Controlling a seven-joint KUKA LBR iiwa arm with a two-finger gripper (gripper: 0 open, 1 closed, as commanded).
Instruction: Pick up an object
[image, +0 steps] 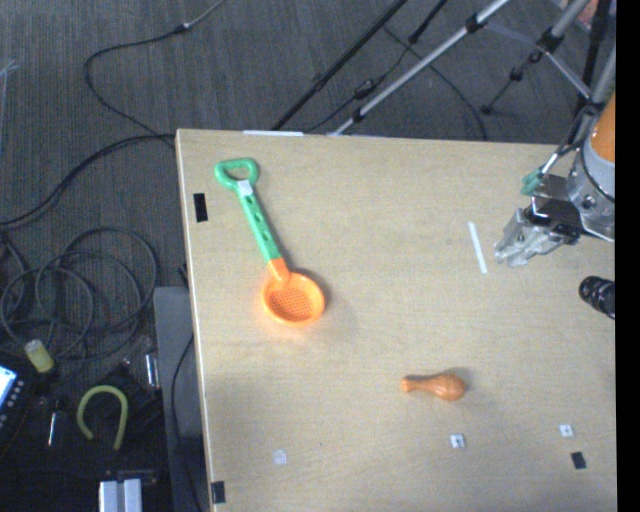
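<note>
Take the tan bench top (400, 200) as your clock face. The gripper (520, 246) sits out at about 2 o'clock, close to the right-hand edge, with the grey arm (592, 195) coming in behind it from 3 o'clock. From this slant you cannot tell whether the gripper is open or closed, and you can see nothing held in it. Just beside it, on its 9 o'clock side and with a thin strip of bare bench between them, lies a short white stick (478, 247), running nearly 12 to 6 with a slight tilt. Your biggest candidate is the toy spoon (262, 232) at about 10 o'clock, well apart from the gripper. It lies flat, and its green handle ends in a loop toward 11 o'clock. Its orange sieve bowl (293, 298) is at the other end, toward 5 o'clock. Down at about 5 o'clock you have a small orange gourd-shaped piece (437, 385) lying on its side, fat end toward 3 o'clock and narrow neck toward 9 o'clock. It is well apart from both the spoon and the gripper. A few small black and white tags (457, 440) dot the bench along its 6 o'clock edge. Off the bench at 9 o'clock, black cables (75, 270) lie looped on the dark carpet.
</note>
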